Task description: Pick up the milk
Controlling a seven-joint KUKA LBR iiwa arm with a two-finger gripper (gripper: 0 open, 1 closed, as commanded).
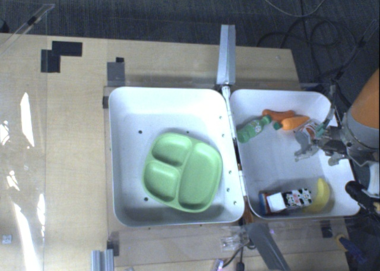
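1. The gripper [310, 144] sits over the right bin [270, 166], near its right wall, about halfway between the far and near sides.
2. Its fingers [304, 139] look parted to a moderate width, and nothing sits between them, so it holds nothing.
3. The milk [289, 199] is a small carton lying on its side on the bin floor, toward the near edge from the fingers and slightly to the left of them, apart from them.
4. The carton's long axis runs roughly left to right along the near wall, red end on the left; a yellow banana [321, 194] touches its right end.
5. Judged from this, the coming move is a shift toward the near wall, then a descent with the fingers closing across the carton's short width.
6. A green bottle [254, 128] and an orange carrot [286, 120] lie on the far side of the fingers, away from that path.
7. The banana could be caught if the fingers drop too far right.
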